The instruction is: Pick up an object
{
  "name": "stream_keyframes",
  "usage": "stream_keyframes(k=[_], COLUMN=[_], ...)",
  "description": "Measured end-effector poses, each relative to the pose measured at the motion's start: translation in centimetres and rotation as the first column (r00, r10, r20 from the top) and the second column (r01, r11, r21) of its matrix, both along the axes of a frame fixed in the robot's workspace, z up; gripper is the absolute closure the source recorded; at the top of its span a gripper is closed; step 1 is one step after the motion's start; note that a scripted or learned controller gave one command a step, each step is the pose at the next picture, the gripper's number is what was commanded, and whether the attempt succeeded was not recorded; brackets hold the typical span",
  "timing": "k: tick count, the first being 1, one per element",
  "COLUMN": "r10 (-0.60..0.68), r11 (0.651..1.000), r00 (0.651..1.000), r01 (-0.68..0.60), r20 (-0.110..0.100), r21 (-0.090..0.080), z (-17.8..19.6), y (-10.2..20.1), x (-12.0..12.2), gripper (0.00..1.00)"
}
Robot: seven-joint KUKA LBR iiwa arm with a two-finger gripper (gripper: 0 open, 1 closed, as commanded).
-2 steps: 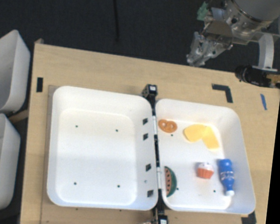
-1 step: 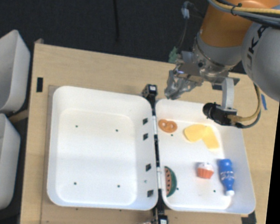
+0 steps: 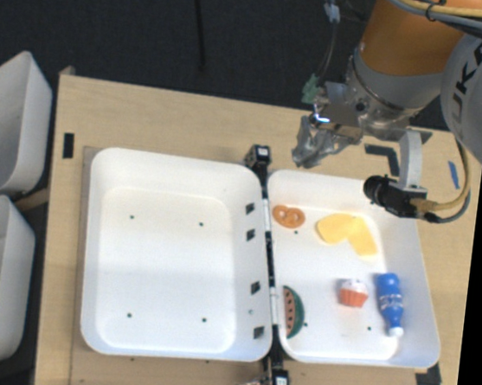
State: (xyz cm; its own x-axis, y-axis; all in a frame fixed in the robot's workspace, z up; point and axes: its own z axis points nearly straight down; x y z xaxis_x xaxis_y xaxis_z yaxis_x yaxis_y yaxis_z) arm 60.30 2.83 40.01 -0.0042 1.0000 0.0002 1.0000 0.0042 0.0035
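We see the gripper point(image 3: 314, 148) up high near the top middle, above the right bin's point(image 3: 417, 252) far edge. We cannot tell its state. The pretzel point(image 3: 288, 216) lies just below. We think it must come down next.

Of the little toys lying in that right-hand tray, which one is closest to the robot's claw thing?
The pretzel. It lies at the tray's top-left corner, just below the tool; the yellow piece is a bit farther right, and the cupcake, bottle and watermelon slice sit lower.
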Motion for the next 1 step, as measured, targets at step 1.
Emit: stream_keyframes(k=[1], r10=[0.001], r11=[1.000], r00=[1.000], r01=[-0.001], r20=[0.000], r21=[0.000], z=[2.39], y=[0.57], x=[-1.83], gripper=[1.00])
